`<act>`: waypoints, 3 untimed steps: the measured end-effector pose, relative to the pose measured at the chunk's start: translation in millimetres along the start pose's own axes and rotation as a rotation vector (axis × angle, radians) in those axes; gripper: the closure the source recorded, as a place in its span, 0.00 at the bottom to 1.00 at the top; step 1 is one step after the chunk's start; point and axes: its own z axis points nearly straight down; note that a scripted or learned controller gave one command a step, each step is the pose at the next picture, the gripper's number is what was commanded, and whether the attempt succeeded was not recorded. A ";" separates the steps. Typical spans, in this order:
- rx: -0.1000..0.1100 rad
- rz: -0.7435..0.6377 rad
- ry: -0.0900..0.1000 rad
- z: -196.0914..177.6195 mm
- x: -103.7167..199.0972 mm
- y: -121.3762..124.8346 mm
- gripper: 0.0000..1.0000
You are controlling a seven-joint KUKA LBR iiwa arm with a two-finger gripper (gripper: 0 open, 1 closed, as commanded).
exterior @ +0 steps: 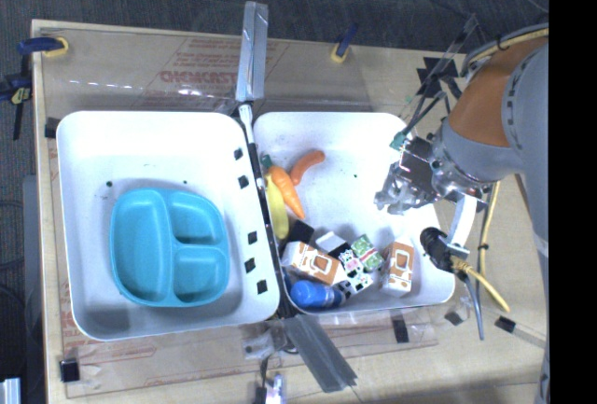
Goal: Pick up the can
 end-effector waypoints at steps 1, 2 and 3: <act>0.002 -0.171 0.000 -11.3 -8.5 -32.8 1.00; 0.002 -0.171 0.000 -11.2 -8.6 -32.8 0.00; 0.002 -0.165 -0.001 54.1 -24.3 -25.0 0.00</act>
